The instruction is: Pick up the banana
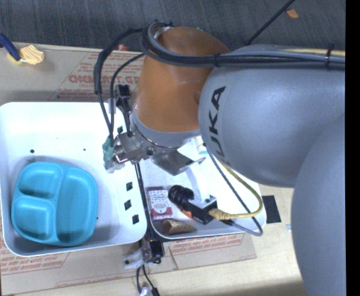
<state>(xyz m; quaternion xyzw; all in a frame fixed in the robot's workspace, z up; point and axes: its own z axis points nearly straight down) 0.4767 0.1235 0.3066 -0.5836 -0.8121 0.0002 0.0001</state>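
My arm, with its orange band [173,79], reaches over the right bin [254,227] and hides most of it. The gripper [167,162] sits low under the wrist, above the right bin's left part, close to the divider between the bins. Its tips are covered by the wrist. In the visible front strip of the right bin lie a red and white packet [159,203] and a brown lump [178,227].
The left bin [50,122] holds a blue divided plate [55,202] at its front left. A small yellow and blue object [26,54] lies on the cardboard behind the left bin. Cables loop from the wrist over the divider.
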